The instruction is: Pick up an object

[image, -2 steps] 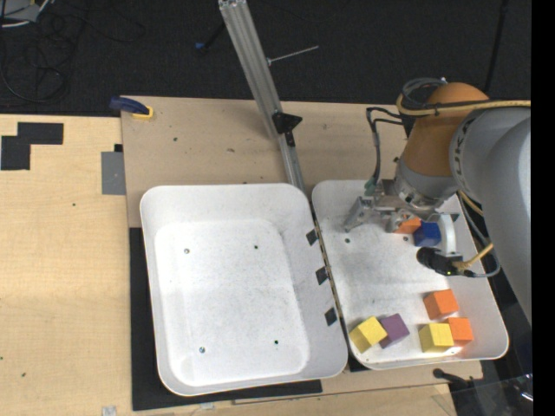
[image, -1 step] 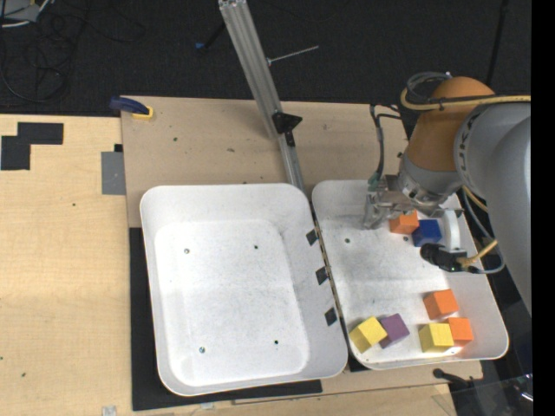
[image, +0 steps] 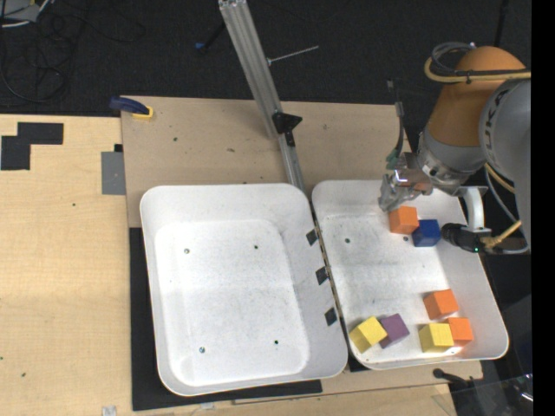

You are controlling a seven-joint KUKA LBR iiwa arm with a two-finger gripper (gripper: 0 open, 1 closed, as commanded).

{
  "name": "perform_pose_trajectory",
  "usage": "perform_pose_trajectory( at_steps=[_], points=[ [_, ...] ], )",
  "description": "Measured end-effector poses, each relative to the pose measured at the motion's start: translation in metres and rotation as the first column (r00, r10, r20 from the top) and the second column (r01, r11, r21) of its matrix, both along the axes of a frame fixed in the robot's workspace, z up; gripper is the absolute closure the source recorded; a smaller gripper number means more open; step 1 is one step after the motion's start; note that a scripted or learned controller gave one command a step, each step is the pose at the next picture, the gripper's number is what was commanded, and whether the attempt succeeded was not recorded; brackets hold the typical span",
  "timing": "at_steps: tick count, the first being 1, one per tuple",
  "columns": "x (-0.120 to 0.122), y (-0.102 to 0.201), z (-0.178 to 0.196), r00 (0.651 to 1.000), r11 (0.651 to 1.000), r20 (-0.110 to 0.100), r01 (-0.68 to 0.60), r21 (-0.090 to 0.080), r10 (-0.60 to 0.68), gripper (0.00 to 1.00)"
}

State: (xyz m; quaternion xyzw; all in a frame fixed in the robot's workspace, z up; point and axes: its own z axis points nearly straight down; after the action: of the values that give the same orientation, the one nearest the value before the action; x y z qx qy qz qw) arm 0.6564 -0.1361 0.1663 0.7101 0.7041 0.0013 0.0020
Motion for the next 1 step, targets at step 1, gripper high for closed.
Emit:
perform_pose_trajectory(
  at_steps=[1],
  points=[
    [0.0029,0.0004,0.0432,1.0,1.0,-0.002,-0.008,0.0,0.008,1.0]
  ],
)
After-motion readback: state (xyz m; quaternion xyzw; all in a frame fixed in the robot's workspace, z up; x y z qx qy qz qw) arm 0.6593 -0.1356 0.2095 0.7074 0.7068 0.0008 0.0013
